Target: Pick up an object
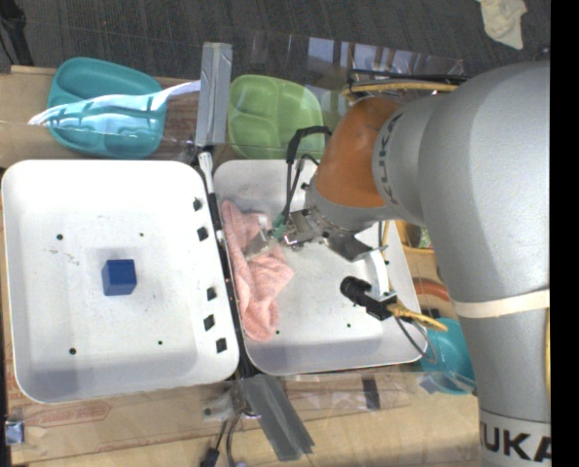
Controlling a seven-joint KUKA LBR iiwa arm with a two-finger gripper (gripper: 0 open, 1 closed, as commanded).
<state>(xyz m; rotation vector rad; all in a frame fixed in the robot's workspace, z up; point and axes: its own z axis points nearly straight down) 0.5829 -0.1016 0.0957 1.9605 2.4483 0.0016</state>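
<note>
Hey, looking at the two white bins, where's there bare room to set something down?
The left bin is mostly bare: only a blue cube sits near its middle, with open floor on every side. The right bin is crowded: a pink cloth lies along its left wall and the gripper hangs over the cloth. A small free patch lies along its near edge.

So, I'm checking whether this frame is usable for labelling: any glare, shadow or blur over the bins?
Camera view: even light, both bins sharp; the blue cube and pink cloth read clearly. The arm looms large and shades the right bin near the gripper. Mild glare on the clear sheet above.
</note>
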